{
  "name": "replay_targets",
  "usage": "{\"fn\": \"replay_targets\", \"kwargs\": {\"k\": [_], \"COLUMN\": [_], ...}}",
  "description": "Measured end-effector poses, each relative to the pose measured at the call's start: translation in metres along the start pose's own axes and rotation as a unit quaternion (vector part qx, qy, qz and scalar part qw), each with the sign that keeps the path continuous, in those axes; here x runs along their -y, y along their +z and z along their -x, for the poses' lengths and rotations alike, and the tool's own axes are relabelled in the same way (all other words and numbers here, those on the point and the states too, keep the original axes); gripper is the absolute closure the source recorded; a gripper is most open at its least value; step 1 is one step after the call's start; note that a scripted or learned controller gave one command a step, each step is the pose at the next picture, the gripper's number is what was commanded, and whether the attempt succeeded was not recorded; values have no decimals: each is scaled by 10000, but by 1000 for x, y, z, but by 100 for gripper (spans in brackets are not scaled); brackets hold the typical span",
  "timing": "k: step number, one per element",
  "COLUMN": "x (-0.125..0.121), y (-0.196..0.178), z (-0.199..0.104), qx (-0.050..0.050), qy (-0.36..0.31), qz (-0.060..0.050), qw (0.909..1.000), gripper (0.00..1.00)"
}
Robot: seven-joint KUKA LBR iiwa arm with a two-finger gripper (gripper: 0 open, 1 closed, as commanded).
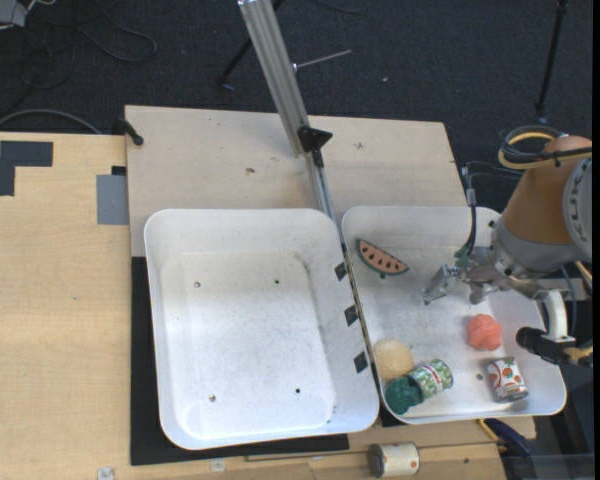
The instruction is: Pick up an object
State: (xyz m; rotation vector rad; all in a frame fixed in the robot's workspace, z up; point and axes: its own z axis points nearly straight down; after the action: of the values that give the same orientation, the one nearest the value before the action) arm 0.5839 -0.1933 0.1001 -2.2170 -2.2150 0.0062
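I see my gripper (450, 283) low over the middle of the right bin (420, 218), fingers spread, nothing between them. Nearest, toward the bin's right edge, lies the salmon-pink ball (484, 331); the watermelon slice (381, 258) sits near the left wall.

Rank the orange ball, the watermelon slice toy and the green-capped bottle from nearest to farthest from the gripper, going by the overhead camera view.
Measured from the gripper, in the right bin:
1. Orange-pink round ball, just below it and toward the arm's side.
2. Red watermelon slice toy with green rind, to its left near the bin divider.
3. Small bottle with dark green cap, at the bin's near edge.
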Motion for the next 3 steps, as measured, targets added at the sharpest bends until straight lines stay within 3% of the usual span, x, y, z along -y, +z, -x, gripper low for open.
{"fn": "replay_targets", "kwargs": {"k": [1,3], "x": [-1,-2], "y": [-14,-99], "z": [2,0], "qx": [8,16], "qy": [25,-8], "qz": [26,53], "qw": [10000,10000], "gripper": [100,100]}}
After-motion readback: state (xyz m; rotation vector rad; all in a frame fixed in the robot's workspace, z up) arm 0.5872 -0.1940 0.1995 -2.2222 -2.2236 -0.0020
